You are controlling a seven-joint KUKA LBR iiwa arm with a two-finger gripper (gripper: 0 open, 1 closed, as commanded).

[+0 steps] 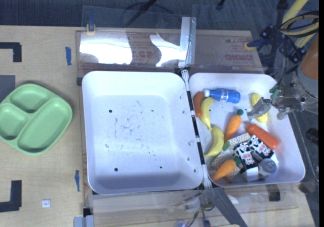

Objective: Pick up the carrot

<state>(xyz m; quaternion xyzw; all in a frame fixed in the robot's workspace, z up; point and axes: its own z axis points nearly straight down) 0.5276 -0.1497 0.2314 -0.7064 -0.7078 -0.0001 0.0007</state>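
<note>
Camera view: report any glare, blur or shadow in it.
Camera view: strong white glare on the clear plastic sheet behind the left white bin; the grey arm's two-finger gripper at the right bin looks soft; the orange carrot is evenly lit, with faint shadows.

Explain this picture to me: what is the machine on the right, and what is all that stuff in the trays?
One camera looks down at a slant on a bench with two white bins. The grey robot arm reaches in from the right; its gripper hovers over the right bin, near a small yellow item. That bin holds toy food: a carrot, bananas, a blue bottle and some packets. The left bin sits beside it. A green divided plate lies on the bench, left.
</note>
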